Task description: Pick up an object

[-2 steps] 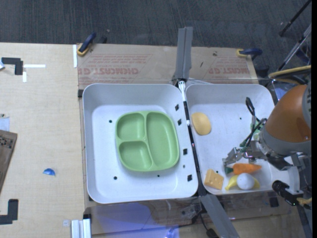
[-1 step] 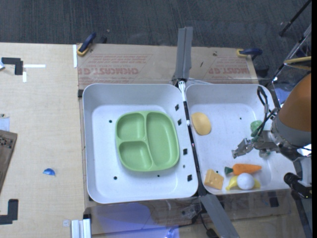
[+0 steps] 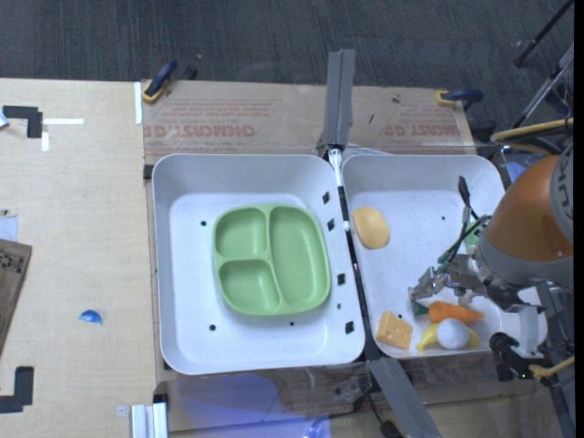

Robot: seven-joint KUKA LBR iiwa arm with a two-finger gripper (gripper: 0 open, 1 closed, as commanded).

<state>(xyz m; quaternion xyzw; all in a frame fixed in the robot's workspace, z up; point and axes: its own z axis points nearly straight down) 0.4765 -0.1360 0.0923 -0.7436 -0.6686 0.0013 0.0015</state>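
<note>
- Cardboard sheet (image 3: pixel 310 117): lies flat behind both bins; it carries red print, seen reversed and upside down, too garbled to read with certainty.
- Left bin (image 3: pixel 173 245): holds a green plate (image 3: pixel 272 259) with three compartments, roughly centred.
- Right bin (image 3: pixel 411 190): holds the loose food toys and the working end of the arm.
- Yellow oval piece (image 3: pixel 370 227): rests near the left wall of the right bin, long axis running from the far side toward the near side, well apart from the other toys.
- Carrot (image 3: pixel 454 313): orange, long axis left to right, lying near the front wall just beside the fingers.
- White ball (image 3: pixel 452 334): touches the carrot's near side; a small yellow piece (image 3: pixel 427 338) sits against its left.
- Cheese wedge (image 3: pixel 394 330): pale orange, at the front wall, left of the ball.
- Fingers (image 3: pixel 436 284): low over the bin floor, just left of the carrot; whether they are spread or closed cannot be told, and nothing is visibly between them.
- Arm (image 3: pixel 534 222): its orange band covers the right side of the right bin.
- Desk (image 3: pixel 73 245): carries a small blue object (image 3: pixel 89 317) at left.
</note>
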